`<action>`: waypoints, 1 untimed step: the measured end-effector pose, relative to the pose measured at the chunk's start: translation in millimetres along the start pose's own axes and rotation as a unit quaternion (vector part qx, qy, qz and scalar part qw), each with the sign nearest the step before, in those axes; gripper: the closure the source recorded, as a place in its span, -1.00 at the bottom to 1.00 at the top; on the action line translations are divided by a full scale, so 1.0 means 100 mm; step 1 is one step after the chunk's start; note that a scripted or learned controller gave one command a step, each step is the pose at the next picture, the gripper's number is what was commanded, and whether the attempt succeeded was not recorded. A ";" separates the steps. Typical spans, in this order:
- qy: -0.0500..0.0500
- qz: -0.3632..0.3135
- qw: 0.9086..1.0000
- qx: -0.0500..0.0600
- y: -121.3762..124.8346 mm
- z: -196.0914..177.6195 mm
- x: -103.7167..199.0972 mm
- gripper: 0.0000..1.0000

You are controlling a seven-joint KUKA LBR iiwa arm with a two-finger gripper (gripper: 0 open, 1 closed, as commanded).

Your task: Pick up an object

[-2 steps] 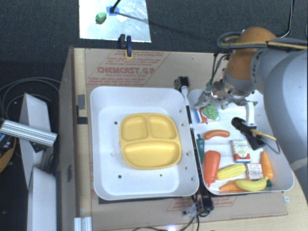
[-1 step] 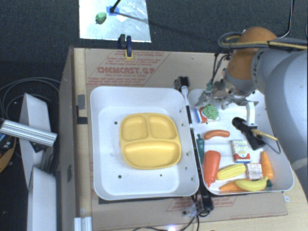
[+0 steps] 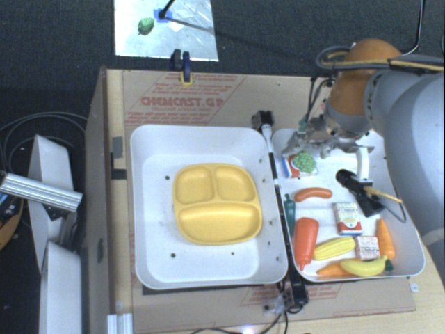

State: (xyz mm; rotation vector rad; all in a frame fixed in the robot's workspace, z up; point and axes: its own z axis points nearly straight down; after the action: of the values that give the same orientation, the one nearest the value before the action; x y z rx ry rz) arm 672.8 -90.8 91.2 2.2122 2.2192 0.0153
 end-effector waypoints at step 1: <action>-0.003 0.000 1.000 -0.001 0.00 0.00 0.04 -1.00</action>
State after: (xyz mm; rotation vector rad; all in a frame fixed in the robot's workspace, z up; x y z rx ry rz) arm 672.5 -87.0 91.0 2.2085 2.2165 0.0109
